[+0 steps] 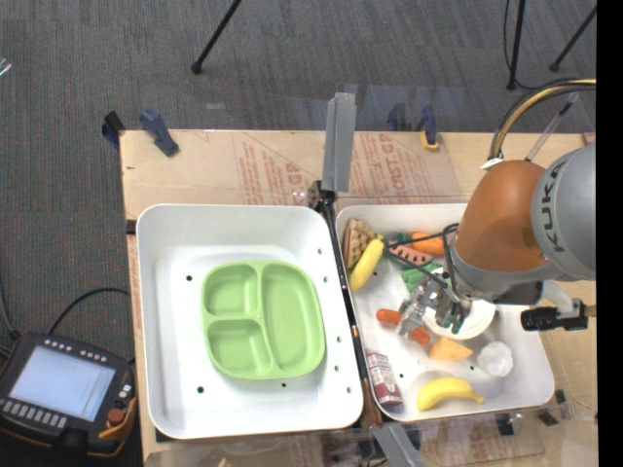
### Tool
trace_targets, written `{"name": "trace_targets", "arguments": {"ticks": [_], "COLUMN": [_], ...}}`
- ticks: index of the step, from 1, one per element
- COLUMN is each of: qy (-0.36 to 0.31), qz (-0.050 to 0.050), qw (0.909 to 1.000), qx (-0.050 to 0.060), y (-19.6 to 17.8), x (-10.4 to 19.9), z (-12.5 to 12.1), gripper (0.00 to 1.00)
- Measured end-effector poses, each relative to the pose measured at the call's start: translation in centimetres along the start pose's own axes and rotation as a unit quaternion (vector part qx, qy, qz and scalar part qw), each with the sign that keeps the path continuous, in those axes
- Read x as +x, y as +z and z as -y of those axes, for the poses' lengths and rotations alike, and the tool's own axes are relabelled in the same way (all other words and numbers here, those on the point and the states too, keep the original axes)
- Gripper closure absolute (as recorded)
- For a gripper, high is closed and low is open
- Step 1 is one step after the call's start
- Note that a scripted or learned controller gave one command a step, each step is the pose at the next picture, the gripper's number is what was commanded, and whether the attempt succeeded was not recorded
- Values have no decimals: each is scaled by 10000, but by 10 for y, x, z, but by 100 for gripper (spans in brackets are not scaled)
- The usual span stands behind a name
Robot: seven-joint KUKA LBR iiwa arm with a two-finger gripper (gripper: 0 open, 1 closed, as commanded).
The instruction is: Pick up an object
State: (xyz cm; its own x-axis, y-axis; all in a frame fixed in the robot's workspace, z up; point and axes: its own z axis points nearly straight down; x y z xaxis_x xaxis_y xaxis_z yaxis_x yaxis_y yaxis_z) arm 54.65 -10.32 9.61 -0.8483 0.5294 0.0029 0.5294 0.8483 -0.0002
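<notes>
1. My gripper (425, 311), a metal two-finger tool below my grey arm (574, 212) and its orange band (501, 220), hangs low inside the right-hand white bin (541, 376), among the toys.
2. I cannot tell whether my fingers are apart or together; they blur into the clutter beneath them, and I see nothing clearly held between them.
3. There are two shallow white bins side by side on the plywood bench (224, 168). The left-hand white bin (165, 261) holds one thing: a light green plastic plate with three compartments (263, 319).
4. The right bin holds the things to pick from. I count two yellow toy bananas: one leaning near the bin's left wall at the back (367, 263), one lying at the front (447, 393).
5. One slice of toy watermelon with a red face (410, 254) lies just behind my gripper, and one orange toy carrot (428, 243) lies beside it.
6. One red and orange sausage-like piece (401, 323) lies directly under my gripper.
7. One orange wedge (449, 350) sits just to the front of my gripper, next to one clear crumpled plastic piece (494, 359).
8. One small red-labelled can (383, 377) lies on its side at the bin's front left corner.
9. One brown waffle-patterned piece (358, 234) rests in the back left corner, touching the rear banana.
</notes>
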Motion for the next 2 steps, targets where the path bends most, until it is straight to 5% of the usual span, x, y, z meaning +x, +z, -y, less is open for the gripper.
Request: {"name": "trace_targets", "arguments": {"ticks": [1, 2], "qy": [238, 1367], "qz": [62, -35], "qw": [9997, 9906], "qx": [-31, 24], "y": [-137, 7], "x": [6, 55], "z": [-43, 30], "gripper": [100, 100]}}
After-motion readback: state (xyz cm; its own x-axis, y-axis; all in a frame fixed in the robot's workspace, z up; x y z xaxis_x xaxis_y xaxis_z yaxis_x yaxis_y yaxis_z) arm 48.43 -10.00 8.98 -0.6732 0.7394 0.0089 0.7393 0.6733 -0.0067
